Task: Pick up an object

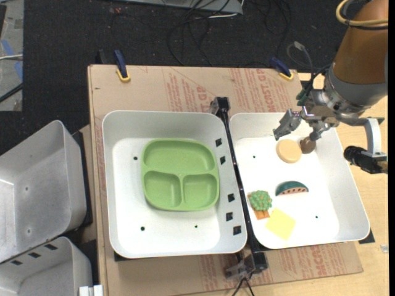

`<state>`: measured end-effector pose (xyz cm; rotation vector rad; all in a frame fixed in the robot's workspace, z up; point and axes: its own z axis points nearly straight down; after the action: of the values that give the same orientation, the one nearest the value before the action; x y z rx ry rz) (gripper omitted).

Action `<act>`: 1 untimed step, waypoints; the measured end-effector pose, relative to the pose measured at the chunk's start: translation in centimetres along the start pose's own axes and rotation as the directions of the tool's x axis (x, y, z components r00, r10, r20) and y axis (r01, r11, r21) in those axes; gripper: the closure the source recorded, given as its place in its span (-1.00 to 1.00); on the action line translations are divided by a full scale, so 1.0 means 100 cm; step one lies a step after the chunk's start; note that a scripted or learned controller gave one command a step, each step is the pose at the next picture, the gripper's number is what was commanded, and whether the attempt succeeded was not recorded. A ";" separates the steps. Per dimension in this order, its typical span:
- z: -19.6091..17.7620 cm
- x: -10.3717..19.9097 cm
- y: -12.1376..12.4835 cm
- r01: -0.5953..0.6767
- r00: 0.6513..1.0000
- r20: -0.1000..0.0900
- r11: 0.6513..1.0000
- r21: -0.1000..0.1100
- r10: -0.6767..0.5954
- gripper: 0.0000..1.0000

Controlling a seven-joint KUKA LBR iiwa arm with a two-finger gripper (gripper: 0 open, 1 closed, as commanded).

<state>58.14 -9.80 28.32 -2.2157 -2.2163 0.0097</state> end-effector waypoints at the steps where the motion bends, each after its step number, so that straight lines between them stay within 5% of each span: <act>1: -0.005 0.000 0.002 0.001 1.000 0.001 1.000 -0.009 -0.001 -1.00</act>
<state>58.31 -9.79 28.77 -2.2193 -2.2230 0.0009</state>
